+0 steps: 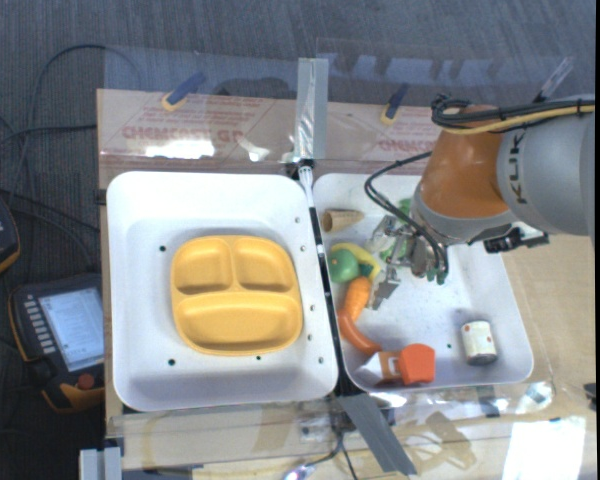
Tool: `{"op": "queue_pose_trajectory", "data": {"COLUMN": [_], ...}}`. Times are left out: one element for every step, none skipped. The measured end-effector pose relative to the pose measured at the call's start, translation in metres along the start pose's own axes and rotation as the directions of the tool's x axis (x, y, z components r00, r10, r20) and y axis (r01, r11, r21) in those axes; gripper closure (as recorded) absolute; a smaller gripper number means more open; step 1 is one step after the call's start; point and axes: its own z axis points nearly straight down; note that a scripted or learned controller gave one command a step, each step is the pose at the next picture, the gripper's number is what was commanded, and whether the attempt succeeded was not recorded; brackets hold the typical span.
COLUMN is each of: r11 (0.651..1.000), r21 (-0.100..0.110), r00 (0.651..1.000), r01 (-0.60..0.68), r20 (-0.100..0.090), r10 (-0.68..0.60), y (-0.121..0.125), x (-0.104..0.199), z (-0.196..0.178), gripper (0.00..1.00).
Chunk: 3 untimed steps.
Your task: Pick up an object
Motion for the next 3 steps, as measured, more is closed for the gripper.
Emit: {"op": "queue_pose_trajectory", "data": {"r11": [0.992, 0.993, 0.993], "r21": [0.003, 0.004, 0.002], "r00": [0.992, 0.993, 0.993], "r01": [-0.123, -0.118, -0.118], "r20": [-0.002, -0.005, 0.001], "r10": [0.123, 0.118, 0.118], "y": [-0.002, 0.006, 0.007], "x": [0.002, -0.020, -0.022], "z": [0.000, 0.001, -0.010], "gripper": [0.00, 0.00, 1.00]}}
